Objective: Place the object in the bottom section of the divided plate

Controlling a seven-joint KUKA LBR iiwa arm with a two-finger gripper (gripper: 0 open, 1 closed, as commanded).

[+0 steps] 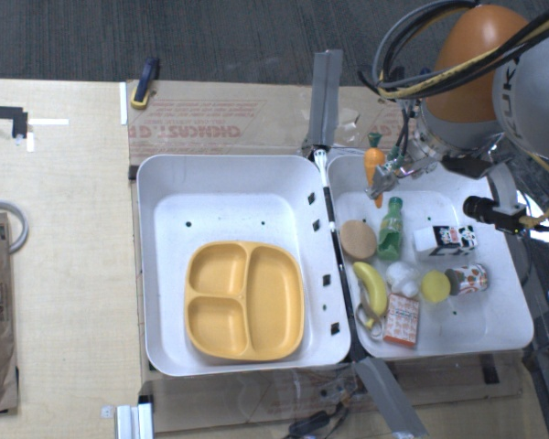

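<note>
The yellow divided plate point(246, 299) lies in the left bin point(165, 199); it has one long section on the right and two smaller ones on the left, all bare. My gripper point(395, 166) hangs over the far left corner of the right bin point(503, 327), under the orange band of the arm. An orange carrot point(374, 163) with a green top stands right beside it on the left, touching or nearly so. Whether the carrot is in its grasp is unclear. Just below the gripper stands a green bottle point(390, 229).
The right bin also holds a round brown disc point(358, 239), a banana point(373, 287), an orange-red packet point(402, 320), a yellow lemon point(435, 286), a small milk carton point(446, 238) and a can point(468, 279). A grey divider bar point(325, 99) runs between the bins.
</note>
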